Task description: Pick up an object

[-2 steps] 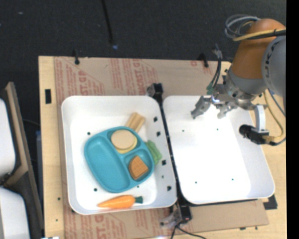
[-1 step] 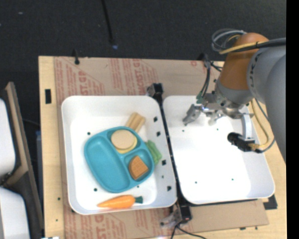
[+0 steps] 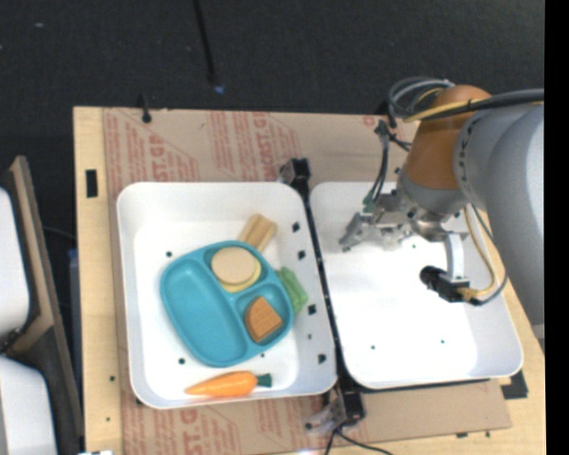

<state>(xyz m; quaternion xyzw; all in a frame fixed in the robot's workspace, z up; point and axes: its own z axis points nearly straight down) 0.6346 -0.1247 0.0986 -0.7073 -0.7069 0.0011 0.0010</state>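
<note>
Fingers' spread impossible to judge, gripper [image 3: 372,231] over right bin [image 3: 412,335] at far left, blue tray [image 3: 204,316], carrot [image 3: 226,384] in left bin [image 3: 156,211].

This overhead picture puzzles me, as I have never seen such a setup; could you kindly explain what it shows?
One camera looks down at a slant on a bench with two shallow white bins. The grey arm with an orange band is a robot; its gripper hangs over the right bin. The left bin holds toy food: a blue divided tray with a round biscuit and a brown piece, a carrot, a tan block and a green item. I see nothing held.
</note>
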